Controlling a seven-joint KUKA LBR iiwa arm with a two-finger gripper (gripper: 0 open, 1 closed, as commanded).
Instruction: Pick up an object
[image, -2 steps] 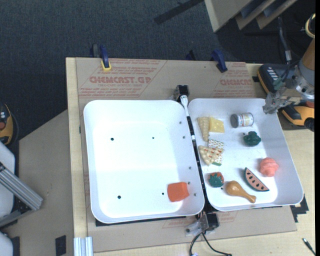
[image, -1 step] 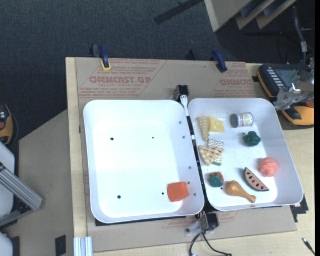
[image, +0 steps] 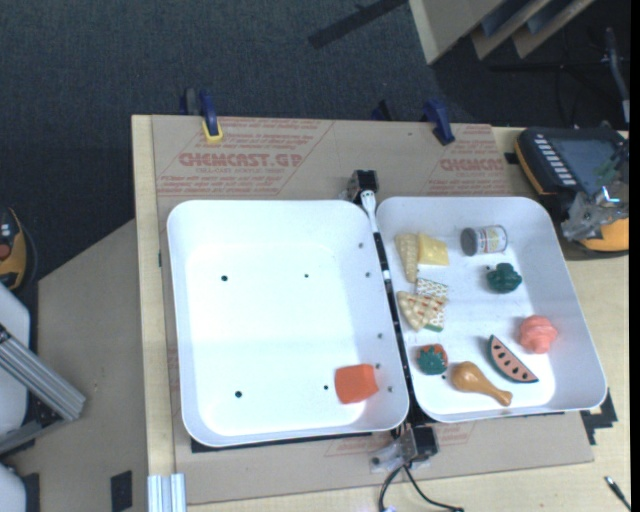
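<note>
The left bin (image: 200, 300) holds one orange block (image: 356, 383) near its front right corner. In the right bin (image: 570, 300) lie a yellow cheese wedge (image: 432, 250), a tan cracker strip (image: 407, 255), a waffle-like piece (image: 424, 304), a small grey jar on its side (image: 484, 240), a green broccoli (image: 503, 278), a pink lump (image: 538, 334), a watermelon slice (image: 511, 361), a chicken drumstick (image: 479, 381) and a small red and green strawberry (image: 431, 359).
Both bins rest on a brown board (image: 250, 160) held by blue clamps (image: 208, 110) at the back. A black and yellow pendant (image: 570, 160) lies at the right rear. Metal framing (image: 40, 385) stands at the left.
</note>
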